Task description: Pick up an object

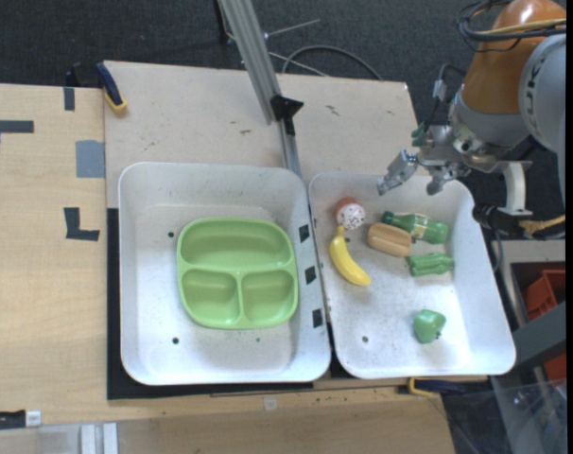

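The right bin (480, 282) holds a yellow banana (348, 261), a small red-and-white ball (350, 216), a tan bread roll (390, 241), a green bottle (417, 226), a green piece (429, 266) and a green pepper-like toy (427, 325). My gripper (416, 178) hangs above the bin's far edge, up and right of the bottle. Its two fingers are spread apart with nothing between them.
The left bin (145, 253) carries a green divided tray (237, 272). A slanted metal pole (253, 45) runs down to the divider between the bins. Cables (315, 60) lie on the board behind. A blue-and-yellow clamp (111, 88) sits at the back left.
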Available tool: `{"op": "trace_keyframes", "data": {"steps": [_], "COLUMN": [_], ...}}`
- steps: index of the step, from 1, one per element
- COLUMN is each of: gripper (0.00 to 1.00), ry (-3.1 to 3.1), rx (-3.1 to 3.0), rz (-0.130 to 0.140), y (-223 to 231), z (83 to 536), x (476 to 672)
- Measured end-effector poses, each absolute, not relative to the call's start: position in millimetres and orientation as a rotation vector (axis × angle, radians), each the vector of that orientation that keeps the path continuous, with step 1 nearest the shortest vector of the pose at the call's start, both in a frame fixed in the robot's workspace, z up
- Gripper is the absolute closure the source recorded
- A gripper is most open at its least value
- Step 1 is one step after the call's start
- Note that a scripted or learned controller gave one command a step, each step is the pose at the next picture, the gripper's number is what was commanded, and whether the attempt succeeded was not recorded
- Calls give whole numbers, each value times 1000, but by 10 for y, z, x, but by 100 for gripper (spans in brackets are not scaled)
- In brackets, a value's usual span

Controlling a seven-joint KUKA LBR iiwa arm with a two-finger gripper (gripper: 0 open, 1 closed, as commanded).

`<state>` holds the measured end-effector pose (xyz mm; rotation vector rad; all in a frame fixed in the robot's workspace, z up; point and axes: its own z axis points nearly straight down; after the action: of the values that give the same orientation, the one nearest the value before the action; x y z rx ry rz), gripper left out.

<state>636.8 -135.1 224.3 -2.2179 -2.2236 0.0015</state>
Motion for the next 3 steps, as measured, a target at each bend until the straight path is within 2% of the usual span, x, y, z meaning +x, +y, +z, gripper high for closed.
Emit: {"op": "trace_keyframes", "data": {"steps": [1, 2, 3], "gripper": [0, 0, 0], "ry": [-2224, -2220, -2219], "rx": [-2218, -2216, -2212], "rz": [2, 9, 12], "y": [-1351, -1366, -1352], "z": [2244, 1605, 1170], "x": [6368, 6391, 6338]}}
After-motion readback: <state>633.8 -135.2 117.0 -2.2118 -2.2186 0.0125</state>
